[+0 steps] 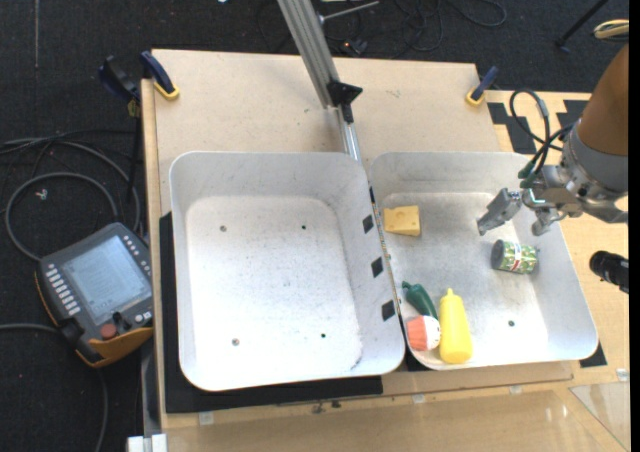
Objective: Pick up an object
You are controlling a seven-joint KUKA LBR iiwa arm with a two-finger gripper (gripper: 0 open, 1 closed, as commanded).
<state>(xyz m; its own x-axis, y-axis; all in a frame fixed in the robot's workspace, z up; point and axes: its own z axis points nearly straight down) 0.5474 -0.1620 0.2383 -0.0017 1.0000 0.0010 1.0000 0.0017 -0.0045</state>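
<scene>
Camera view: green can (514,257) lies just below pincer (520,212).

Two bins sit side by side on the worktop (250,100), the left bin (190,175) in the frame's centre-left and the right bin (570,330) at centre-right, their inner edges touching. In the right bin, a block (403,221) lies at its upper left, a can (514,257) on its side right of centre, and a bottle (454,326) at the lower left with a small toy (420,318) just beside it on the left. The gripper (519,211) hangs just above the can. A pendant (97,285) rests on the floor at far left.
</scene>
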